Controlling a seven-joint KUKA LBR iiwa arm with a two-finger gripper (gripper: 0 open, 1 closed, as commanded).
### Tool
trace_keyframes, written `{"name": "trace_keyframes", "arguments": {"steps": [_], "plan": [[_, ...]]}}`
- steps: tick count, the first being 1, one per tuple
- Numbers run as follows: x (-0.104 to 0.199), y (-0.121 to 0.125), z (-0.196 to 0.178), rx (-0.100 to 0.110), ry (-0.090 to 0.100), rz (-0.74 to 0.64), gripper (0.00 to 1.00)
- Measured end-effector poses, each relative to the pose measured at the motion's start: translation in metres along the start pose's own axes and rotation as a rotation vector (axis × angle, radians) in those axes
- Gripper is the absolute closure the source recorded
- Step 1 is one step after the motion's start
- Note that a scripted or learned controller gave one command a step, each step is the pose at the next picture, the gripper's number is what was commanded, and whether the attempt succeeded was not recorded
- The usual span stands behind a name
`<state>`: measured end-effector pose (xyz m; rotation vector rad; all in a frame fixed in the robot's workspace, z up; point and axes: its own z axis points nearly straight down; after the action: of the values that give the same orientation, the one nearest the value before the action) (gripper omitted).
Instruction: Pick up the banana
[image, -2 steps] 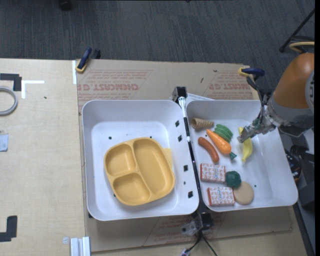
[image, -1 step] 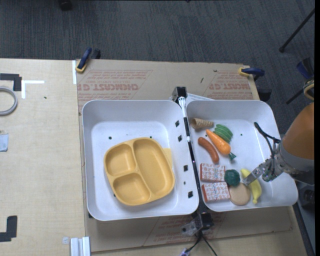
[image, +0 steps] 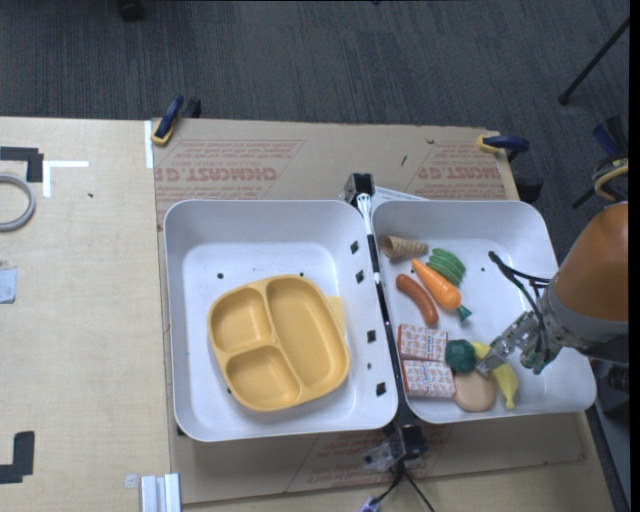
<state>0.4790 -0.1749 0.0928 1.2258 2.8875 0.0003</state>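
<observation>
The yellow banana (image: 508, 387) lies near the front right corner of the right bin (image: 530, 240). Its lower end pokes out toward the bin's front wall and a bit of its upper end shows by a green broccoli piece (image: 460, 355). My gripper (image: 510, 362) hangs right over the banana's middle, open, with one fingertip (image: 488, 365) on the banana's left side and the other on its right. The banana rests on the bin floor, and the gripper hides its middle.
A tan round piece (image: 475, 393) and two red-and-white boxes (image: 425, 360) crowd the banana's left. Farther back lie a sausage (image: 417, 298), a carrot (image: 440, 283), a green vegetable (image: 447, 264) and a brown cone (image: 403, 245). The left bin (image: 200, 240) holds a yellow divided plate (image: 278, 342).
</observation>
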Motion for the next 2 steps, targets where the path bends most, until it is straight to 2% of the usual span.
{"name": "trace_keyframes", "arguments": {"steps": [1,2], "plan": [[-0.025,0.062,-0.048,0.001,0.002,0.201,1.00],[-0.019,0.117,-0.095,0.002,0.002,0.231,1.00]]}}
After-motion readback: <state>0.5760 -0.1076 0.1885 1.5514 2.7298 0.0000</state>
